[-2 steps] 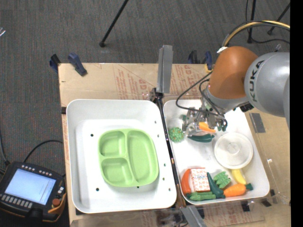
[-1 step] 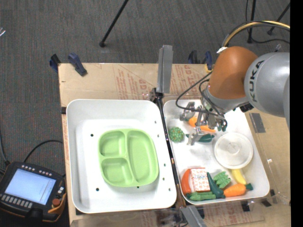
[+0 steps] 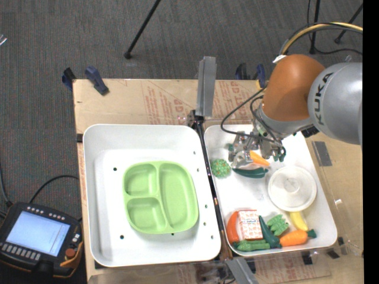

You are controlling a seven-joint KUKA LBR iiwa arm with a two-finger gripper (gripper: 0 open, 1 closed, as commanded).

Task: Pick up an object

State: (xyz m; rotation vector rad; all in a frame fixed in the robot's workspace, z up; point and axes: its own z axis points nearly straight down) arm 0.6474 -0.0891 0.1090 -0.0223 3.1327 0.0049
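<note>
The pincer (image 3: 256, 152) hangs low in the right bin (image 3: 317, 176) over a small orange piece (image 3: 259, 158) and dark green pod (image 3: 251, 172); its opening I cannot tell, and crowding may spoil the grasp.

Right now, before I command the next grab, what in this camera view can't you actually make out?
- Gripper: the wrist hangs over it, so finger state and any grip on the small orange piece are unclear.
- Dark green item under the gripper: partly covered, shape unclear.
- Pile in the right bin's near corner: carton, green toys and carrot overlap, hiding edges.
- Carton label: too small to read.
</note>
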